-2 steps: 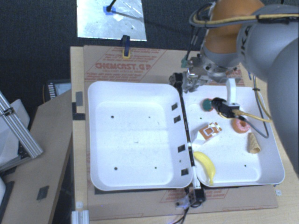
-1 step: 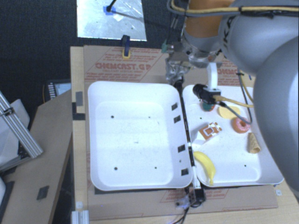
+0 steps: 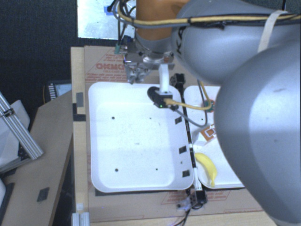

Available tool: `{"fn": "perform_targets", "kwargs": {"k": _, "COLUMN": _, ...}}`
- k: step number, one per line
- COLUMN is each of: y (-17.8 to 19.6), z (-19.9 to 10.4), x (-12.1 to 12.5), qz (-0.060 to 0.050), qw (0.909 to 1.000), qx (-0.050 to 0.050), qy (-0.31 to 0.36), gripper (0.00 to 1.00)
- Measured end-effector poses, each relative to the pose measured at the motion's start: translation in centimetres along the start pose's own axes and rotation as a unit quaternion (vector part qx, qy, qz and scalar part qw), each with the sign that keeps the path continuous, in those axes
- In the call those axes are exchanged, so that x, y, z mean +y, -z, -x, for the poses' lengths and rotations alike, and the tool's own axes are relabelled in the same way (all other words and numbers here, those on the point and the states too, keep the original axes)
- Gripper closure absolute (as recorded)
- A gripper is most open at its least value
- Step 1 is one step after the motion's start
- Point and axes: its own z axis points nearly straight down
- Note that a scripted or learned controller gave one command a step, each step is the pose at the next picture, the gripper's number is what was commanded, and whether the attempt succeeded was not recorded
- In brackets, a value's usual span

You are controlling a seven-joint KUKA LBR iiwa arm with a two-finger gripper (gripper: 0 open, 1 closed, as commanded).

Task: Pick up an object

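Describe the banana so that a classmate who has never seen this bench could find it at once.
Start with the two white bins side by side and take the right bin, partly hidden under the grey arm. The banana lies at its near left corner, close beside the divider between the bins. It is curved and plain yellow, unlike the small orange and white object lying farther back.
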Motion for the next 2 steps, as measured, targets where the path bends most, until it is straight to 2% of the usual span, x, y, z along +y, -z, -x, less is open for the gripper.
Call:
{"fn": "perform_targets", "kwargs": {"k": 1, "y": 1.1, "z": 0.8, "x": 0.2, "qz": 0.000, "qw": 1.0000, "qx": -0.002, "qy": -0.003, "gripper": 1.00}}
{"fn": "perform_targets", "kwargs": {"k": 2, "y": 12.3, "z": -2.7, "x": 2.1, "qz": 0.006, "qw": 1.0000, "qx": 0.001, "qy": -0.004, "gripper": 1.00}}
